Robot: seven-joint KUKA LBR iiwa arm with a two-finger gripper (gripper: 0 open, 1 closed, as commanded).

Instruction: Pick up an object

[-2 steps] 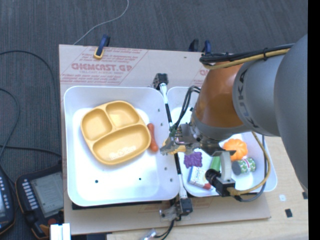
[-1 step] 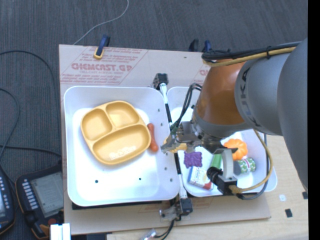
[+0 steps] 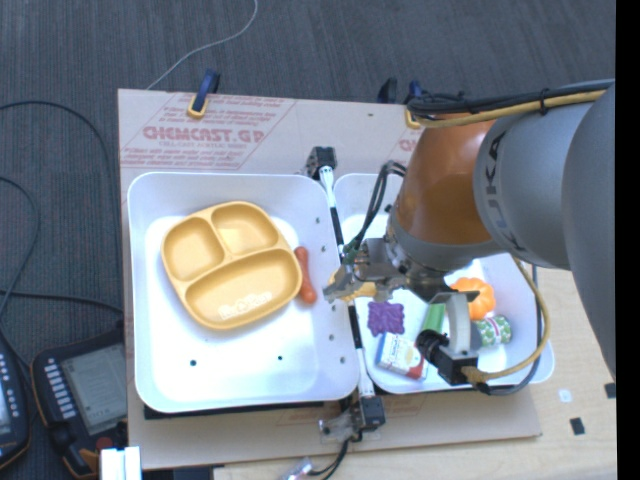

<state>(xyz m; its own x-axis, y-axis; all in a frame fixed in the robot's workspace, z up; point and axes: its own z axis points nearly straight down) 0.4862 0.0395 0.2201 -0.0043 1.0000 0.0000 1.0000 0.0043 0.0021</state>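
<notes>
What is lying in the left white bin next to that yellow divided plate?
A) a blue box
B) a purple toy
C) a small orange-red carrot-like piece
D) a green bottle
C: a small orange-red piece lies against the right edge of the yellow divided plate in the left bin.

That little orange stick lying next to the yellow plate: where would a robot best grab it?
Probably around the middle of the orange stick, coming straight down. It lies flat and slim against the yellow divided plate, so the fingers should close across its narrow width, one slipping in on the plate side.
</notes>
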